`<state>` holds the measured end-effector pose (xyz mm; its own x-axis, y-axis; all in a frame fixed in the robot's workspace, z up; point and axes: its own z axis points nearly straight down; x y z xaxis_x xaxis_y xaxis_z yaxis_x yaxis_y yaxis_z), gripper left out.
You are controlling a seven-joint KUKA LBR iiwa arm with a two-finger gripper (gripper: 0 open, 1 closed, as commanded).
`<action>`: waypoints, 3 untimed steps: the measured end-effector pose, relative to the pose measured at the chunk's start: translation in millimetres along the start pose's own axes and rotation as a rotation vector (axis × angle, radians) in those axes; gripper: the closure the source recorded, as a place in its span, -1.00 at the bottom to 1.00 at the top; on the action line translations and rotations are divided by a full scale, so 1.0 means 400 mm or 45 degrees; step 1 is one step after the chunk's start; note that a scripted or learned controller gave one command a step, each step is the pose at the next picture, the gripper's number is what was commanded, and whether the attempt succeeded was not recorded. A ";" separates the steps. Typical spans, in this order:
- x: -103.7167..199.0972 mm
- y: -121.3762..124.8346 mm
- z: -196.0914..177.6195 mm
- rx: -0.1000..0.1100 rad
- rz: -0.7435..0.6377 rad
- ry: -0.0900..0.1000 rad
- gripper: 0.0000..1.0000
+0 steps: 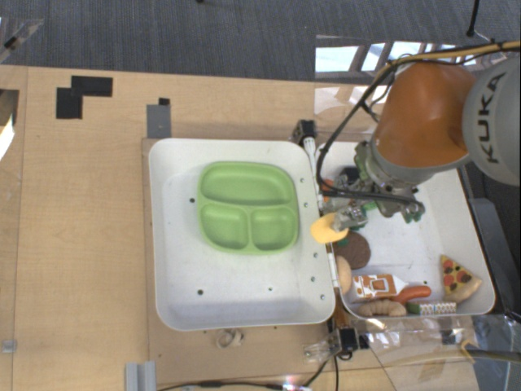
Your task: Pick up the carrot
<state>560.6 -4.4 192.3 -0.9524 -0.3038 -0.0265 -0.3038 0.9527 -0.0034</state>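
carrot (pixel 417 292) | you see it low in the right bin (pixel 456 243), well below the gripper (pixel 352 216) | claw state: you cannot tell

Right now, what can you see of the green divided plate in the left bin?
The green divided plate is a rounded rectangle of what looks like matte light-green plastic, with three hollows: one long one on the far side and two smaller ones side by side nearer the camera. It lies flat, right way up, near the middle of the left bin, resting on the bin's floor. Nothing else touches it, and all three hollows hold nothing.
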 end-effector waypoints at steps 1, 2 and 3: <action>0.026 0.100 0.005 -0.002 0.321 0.004 1.00; 0.038 0.231 -0.022 0.001 0.709 0.020 1.00; -0.056 0.528 0.154 -0.003 0.671 0.033 1.00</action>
<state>519.4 204.0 130.4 -0.9764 0.2162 0.0008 0.2162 0.9763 0.0058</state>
